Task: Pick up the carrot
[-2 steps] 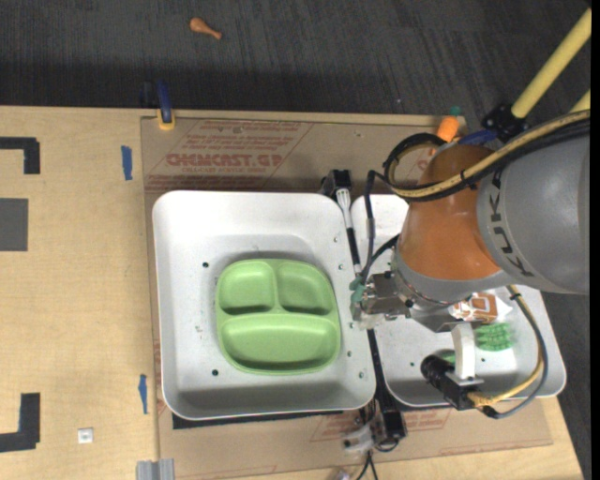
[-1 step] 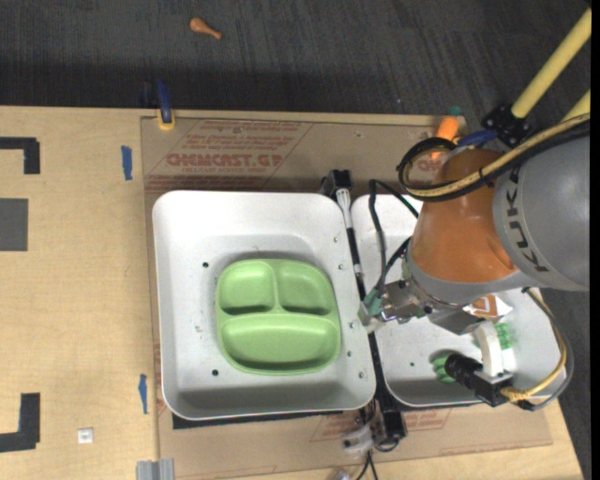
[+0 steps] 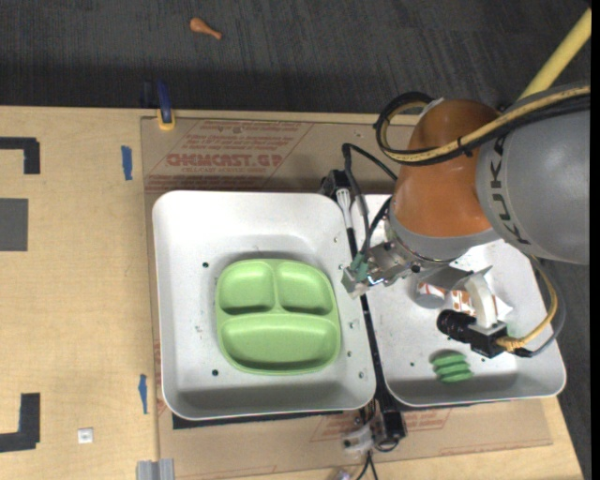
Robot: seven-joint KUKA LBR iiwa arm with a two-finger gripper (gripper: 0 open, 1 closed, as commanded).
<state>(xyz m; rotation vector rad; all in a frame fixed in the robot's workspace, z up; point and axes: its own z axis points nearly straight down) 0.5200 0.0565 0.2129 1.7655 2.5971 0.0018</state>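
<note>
Judged barely begun: hanging over the shallow white right-hand bin (image 3: 534, 380) at three o'clock, pincer (image 3: 448, 296) state impossible to tell, well apart from the small orange carrot-like piece (image 3: 203, 28) at eleven o'clock.

A divided plate (image 3: 277, 314) lies in the left bin (image 3: 178, 281).

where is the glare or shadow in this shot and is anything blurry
Camera view: the left bin is brightly lit, almost washed out along its rim, with soft sheen on the green divided plate; the floor strip at the top lies dark, though a small orange object there stays visible; the arm, close to the lens, looks soft and shades part of the right bin.
</note>
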